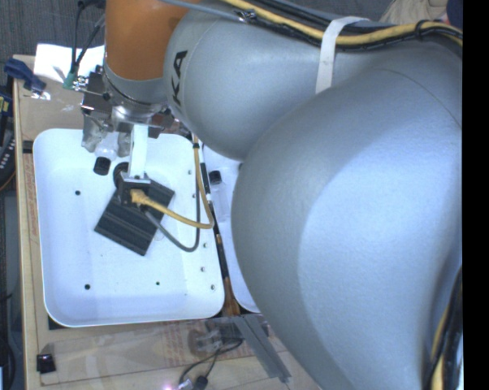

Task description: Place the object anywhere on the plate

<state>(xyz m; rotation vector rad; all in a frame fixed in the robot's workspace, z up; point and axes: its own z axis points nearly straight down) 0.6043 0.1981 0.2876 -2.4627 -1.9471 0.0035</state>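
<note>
Pincer (117, 146) is positioned over the upper part of the left white bin (66, 287), beneath the arm's orange band (135, 31). Open or closed: cannot tell from this angle. A small black round object (102, 166) lies on the bin floor just below and to the left of the pincer, apart from it. A dark ribbed slab (133, 220) lies tilted further below the pincer. A yellow cable (179, 218) and a grey cable (175, 242) meet at the slab's upper edge.
</note>
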